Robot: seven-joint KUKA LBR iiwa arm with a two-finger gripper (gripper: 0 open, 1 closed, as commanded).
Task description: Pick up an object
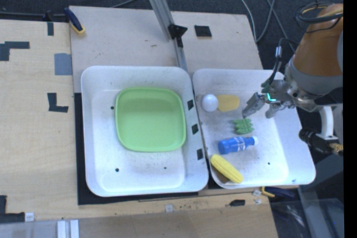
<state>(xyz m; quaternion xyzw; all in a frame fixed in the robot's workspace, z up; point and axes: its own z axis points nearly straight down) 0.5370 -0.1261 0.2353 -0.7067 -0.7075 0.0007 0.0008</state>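
Our pincer (262, 106) hovers spread and holding nothing over the right bin (290, 167), just right of the yellow piece (228, 102) and green toy (243, 125); picking remains undone.

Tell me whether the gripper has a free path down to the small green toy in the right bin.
Probably yes. The gripper hovers just above and right of the green toy, which lies apart from the blue bottle, nothing covering it.

The arm (318, 58) is cut off by the right edge. The small green object (243, 126) is too blurred to identify, perhaps a toy vegetable.
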